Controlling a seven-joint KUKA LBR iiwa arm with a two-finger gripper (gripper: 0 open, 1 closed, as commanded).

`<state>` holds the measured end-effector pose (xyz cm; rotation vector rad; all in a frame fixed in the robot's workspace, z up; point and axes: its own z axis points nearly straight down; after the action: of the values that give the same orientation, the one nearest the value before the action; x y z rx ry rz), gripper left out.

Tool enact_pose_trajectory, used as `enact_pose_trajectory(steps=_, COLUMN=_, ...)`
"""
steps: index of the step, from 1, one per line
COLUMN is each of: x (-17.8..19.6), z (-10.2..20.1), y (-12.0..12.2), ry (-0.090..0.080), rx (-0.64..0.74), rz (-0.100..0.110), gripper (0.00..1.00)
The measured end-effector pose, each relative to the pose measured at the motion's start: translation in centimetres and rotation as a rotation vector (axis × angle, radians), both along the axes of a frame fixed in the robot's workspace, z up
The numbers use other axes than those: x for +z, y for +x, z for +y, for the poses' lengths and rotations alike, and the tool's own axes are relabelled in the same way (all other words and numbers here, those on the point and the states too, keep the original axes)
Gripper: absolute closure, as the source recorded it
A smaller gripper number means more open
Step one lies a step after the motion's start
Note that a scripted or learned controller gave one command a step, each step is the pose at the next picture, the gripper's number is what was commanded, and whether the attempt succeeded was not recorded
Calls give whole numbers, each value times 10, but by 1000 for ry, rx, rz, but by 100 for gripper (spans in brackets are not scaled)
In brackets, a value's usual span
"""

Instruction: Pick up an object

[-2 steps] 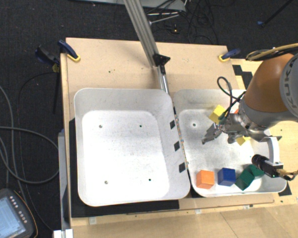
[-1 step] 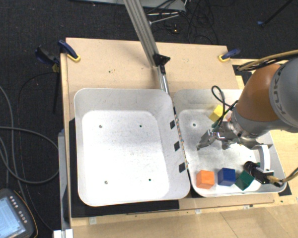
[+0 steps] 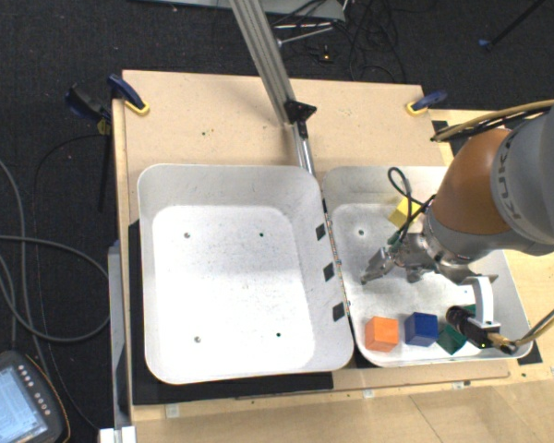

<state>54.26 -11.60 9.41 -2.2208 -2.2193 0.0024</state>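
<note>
The end effector (image 3: 377,269) hangs low over the middle of the right bin (image 3: 369,207), tipped toward that bin's inner wall. From this slanted view I cannot tell how far it is open or whether it has hold of anything. The grey arm (image 3: 499,192) carrying it reaches in from the view's right and covers much of the bin's far right part. Four loose things lie in this bin, one of each colour. Nearest the end effector, on its far side, one yellow piece (image 3: 404,212) shows partly from behind the wrist; its shape and long axis cannot be read. Along the near wall three blocks stand in a row, well apart from the end effector. One orange block (image 3: 381,333) is at the left, cube-like with no clear long axis, its sides roughly square to the near wall. One blue block (image 3: 423,329) sits just beside it, also cube-like and turned slightly. One green block (image 3: 452,341) comes last, close against the blue one, partly hidden and seemingly tilted. The left bin (image 3: 157,247) lies alongside, the two bins' rims meeting in the middle of the worktop (image 3: 222,118). Two clamps (image 3: 129,96) grip the worktop's far corners, and one metal pole (image 3: 263,49) slants down from the top toward the seam between the bins.
</note>
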Motion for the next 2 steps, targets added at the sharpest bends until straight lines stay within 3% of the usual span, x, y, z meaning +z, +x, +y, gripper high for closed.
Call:
enact_pose_trajectory(steps=1, x=11, z=0, y=1, ry=-1, rx=0, rz=-4, gripper=100)
enact_pose_trajectory(steps=2, x=74, z=-3, y=4, ry=-2, rx=3, rz=-10, gripper=100)
